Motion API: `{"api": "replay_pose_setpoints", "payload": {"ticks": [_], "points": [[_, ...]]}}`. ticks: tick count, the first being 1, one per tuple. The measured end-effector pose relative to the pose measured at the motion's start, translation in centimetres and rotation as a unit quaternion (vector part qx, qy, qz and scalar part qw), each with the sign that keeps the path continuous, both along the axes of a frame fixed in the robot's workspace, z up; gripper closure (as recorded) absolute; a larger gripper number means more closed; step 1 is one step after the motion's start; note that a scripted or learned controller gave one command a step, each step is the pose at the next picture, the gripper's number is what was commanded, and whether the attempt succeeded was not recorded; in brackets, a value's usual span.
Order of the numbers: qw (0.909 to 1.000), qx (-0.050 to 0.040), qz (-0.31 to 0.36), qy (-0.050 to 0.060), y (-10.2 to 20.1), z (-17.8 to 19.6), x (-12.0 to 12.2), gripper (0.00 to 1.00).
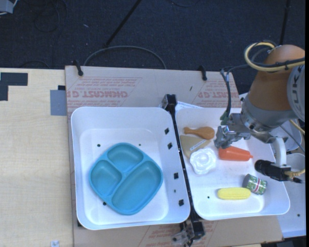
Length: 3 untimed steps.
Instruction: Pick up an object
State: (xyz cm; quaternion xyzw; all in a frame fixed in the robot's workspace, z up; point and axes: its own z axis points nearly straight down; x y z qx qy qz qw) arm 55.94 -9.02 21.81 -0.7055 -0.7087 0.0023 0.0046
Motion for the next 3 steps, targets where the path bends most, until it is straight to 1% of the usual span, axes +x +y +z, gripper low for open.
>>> {"api": "replay_pose_setpoints", "payload": {"ticks": [1,3], "points": [[1.0,-0.0007,0.0,0.0,6.0,-0.6,0.7,1.0],[1.0,-0.0014,0.001,0.0,17.5,1.2,0.5,1.0]]}}
